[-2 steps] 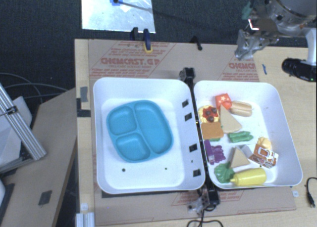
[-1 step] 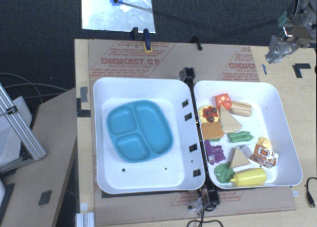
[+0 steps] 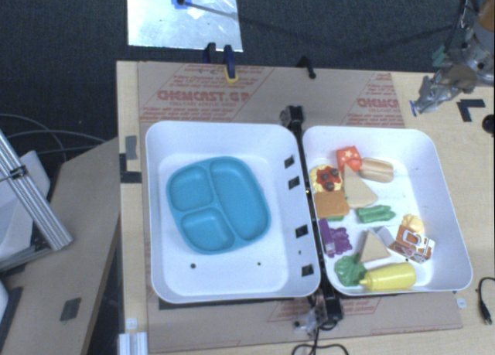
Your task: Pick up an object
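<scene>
At the upper right of the frame the pincer (image 3: pixel 427 102) hangs over the bare bench (image 3: pixel 340 90), well apart from the two white bins and outside both of them; nothing is between its tips, but if it is released or clenched I cannot tell, because it is small and blurred there. The left bin (image 3: pixel 162 268) carries only a blue divided plate (image 3: pixel 218 203), lying flat near the middle. All the small toy foods sit in the right bin (image 3: pixel 445 191), pushed toward its left wall and lower part: a hot dog (image 3: pixel 377 168) near the top, an orange-red piece (image 3: pixel 348 158) just beside it, a wedge of cheese (image 3: pixel 359 191), a green piece (image 3: pixel 373 213), a purple piece (image 3: pixel 334 237), and a yellow bottle (image 3: pixel 390 276) lying on its side along the lower edge. I judge the picking is not yet begun. The hot dog and the yellow bottle look like the easier choices, since each has some free space around it, while the pieces in the crowded middle touch each other and may slip or come up together.
</scene>
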You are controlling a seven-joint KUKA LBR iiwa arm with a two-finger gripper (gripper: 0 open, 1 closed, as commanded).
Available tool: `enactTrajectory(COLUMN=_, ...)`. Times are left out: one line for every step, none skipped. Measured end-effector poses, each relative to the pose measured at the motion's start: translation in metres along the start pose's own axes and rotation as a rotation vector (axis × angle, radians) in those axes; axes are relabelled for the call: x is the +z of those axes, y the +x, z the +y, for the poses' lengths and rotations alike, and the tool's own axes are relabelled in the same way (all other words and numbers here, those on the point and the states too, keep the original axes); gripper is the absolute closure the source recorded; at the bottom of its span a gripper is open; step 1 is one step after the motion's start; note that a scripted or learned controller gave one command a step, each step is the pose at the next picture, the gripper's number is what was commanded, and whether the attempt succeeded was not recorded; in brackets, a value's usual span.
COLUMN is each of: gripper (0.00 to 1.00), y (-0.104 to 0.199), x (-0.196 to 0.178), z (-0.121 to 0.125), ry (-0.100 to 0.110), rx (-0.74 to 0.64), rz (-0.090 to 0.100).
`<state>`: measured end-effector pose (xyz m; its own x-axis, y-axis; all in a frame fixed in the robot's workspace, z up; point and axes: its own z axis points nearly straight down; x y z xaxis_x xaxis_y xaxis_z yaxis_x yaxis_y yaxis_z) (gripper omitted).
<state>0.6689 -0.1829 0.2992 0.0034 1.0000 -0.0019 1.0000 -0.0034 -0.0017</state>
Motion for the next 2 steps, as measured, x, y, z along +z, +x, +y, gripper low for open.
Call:
enactTrajectory(gripper=1.00, y=-0.027, x=0.039, z=-0.103, ry=0.006, rx=0.003, rz=0.003)
enactTrajectory(gripper=1.00, y=-0.025, x=0.105, z=-0.187, ry=0.008, rx=0.000, rz=0.005)
